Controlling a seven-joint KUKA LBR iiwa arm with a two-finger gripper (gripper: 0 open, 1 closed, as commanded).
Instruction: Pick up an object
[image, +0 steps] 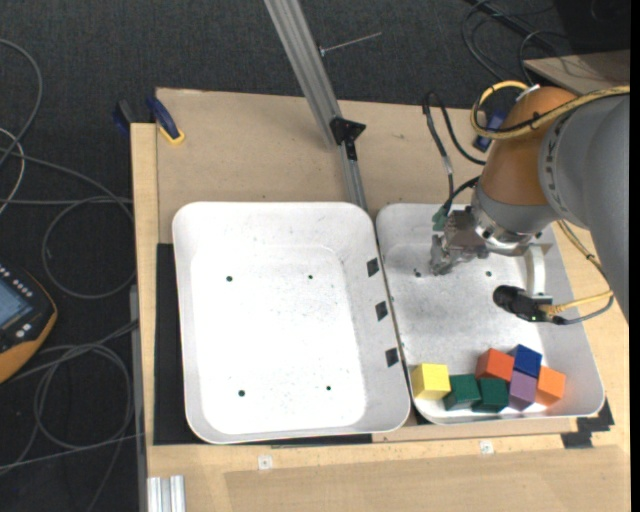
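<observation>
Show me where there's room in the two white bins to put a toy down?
The left shallow white bin has a bare floor from wall to wall. In the right shallow white bin, bare floor runs between the two-finger gripper and the small coloured blocks. The near edge is crowded: those blocks sit clustered there.

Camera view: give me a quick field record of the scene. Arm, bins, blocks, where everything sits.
arm: reaches in from the right, gripper over the far part of the right bin
held object: none seen at the gripper
left bin: white, beside the right bin
blocks: clustered at the right bin's near edge
block colours: yellow block, two green blocks, orange blocks, blue block, purple block
gripper to blocks: apart, blocks lie nearer the camera
task status: no object picked up yet
</observation>
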